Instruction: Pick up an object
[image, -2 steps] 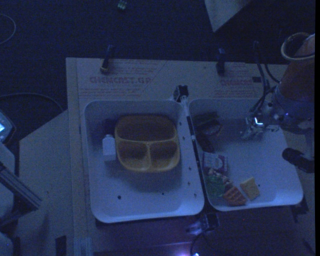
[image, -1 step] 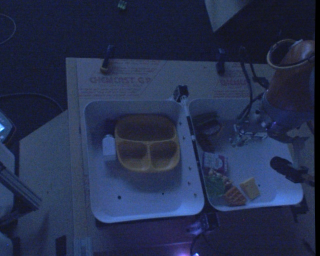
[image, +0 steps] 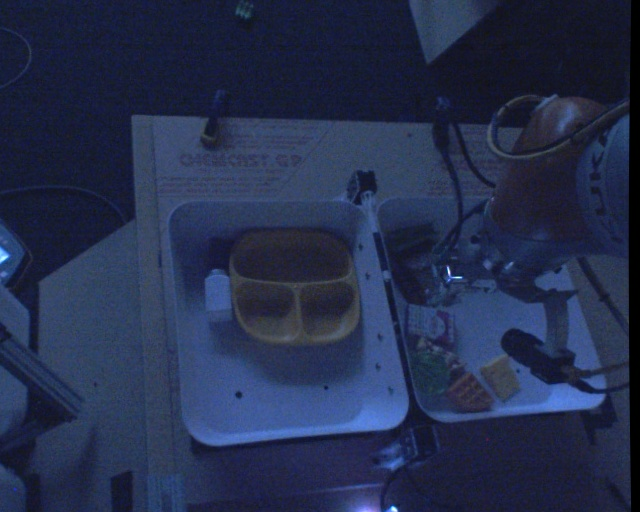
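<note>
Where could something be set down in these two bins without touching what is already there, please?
The left bin has bare floor along its near side, below the yellow divided tray, and a strip right of it. A small white bottle sits at the tray's left. The right bin is crowded: packets and snacks along its left side, arm overhead.

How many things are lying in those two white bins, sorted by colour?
Yellow or orange: 3 — divided plate, waffle-like piece, small block
White: 1 — small bottle
Green: 1 — packet
Pink-and-white: 1 — packet
Dark: 1 — packet
Total: 7
</note>
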